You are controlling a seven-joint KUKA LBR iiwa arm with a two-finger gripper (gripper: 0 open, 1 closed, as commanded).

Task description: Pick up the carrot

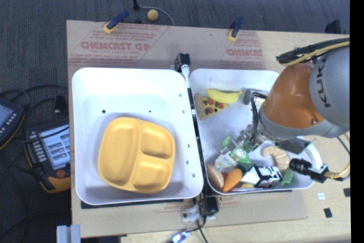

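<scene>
— What's biggest here?
— The table (pixel 114 48), then two bins: the left bin (pixel 85 88) holds a yellow tray (pixel 136 153), well left of the tool (pixel 248 136).
— And the arm (pixel 301 102)?
— It hangs over the right bin (pixel 227 74); whether the tool is apart or together, I cannot tell.
— The carrot (pixel 231 180)?
— Just below-left of the tool, among toys; a banana (pixel 223 96) lies above.

The arm (pixel 324 94) entered from the right edge of the frame, its grey link sitting at right centre. The orange band (pixel 290 102) faced the camera just left of that link. The wrist pointed down and to the left. The end effector (pixel 250 136) sat at lower right of centre, largely hidden beneath the wrist; its finger state could not be determined.
</scene>
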